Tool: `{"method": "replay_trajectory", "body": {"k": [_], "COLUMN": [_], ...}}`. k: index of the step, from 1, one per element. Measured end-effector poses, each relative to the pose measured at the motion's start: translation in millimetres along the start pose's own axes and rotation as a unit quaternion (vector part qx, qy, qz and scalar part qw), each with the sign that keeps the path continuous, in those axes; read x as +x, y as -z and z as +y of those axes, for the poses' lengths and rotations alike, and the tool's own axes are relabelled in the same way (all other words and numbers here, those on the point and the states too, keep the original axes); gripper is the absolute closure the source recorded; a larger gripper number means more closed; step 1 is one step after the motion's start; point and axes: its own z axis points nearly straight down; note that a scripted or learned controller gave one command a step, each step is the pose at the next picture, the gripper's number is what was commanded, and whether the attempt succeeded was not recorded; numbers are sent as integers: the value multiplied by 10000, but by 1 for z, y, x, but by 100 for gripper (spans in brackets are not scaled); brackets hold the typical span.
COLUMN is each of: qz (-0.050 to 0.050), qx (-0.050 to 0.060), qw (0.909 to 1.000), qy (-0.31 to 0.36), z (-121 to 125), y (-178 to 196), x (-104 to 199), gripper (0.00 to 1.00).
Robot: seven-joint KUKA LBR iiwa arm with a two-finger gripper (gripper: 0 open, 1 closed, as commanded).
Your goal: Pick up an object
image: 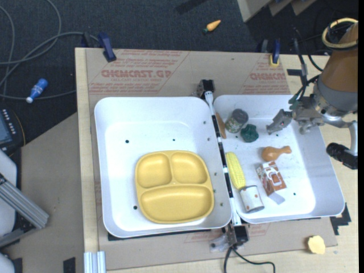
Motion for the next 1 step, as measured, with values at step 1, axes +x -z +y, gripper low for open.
{"method": "replay_trajectory", "body": {"k": [1], "qz": [4], "qx": [25], "qw": [10000], "qy": [6], "z": [-4], "y": [-90], "x": [16], "gripper": [0]}}
